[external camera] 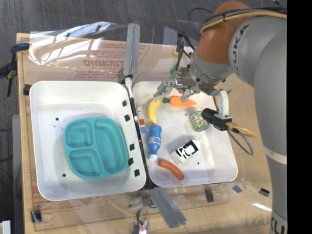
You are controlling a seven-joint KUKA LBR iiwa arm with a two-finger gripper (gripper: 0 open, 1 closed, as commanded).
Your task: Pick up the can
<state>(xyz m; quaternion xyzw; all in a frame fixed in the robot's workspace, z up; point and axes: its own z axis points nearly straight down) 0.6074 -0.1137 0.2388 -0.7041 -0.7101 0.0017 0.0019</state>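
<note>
The can [197, 121] is small, with a green and white label, and lies on its side toward the right of the right bin [222, 167]. My gripper [171, 88] hangs over the far edge of that bin, up and to the left of the can and well apart from it. Its fingers are open and hold nothing. An orange carrot [181, 101] lies just below the gripper, between it and the can. A black fitting on the arm [214, 117] sits right beside the can's right side.
In the right bin also lie a yellow banana [154, 110], a blue bottle [154, 140], a black-and-white box [187, 150] and a red sausage [170, 169]. A teal divided tray [95, 147] sits in the left bin [44, 101]. A cable [241, 135] loops over the right rim.
</note>
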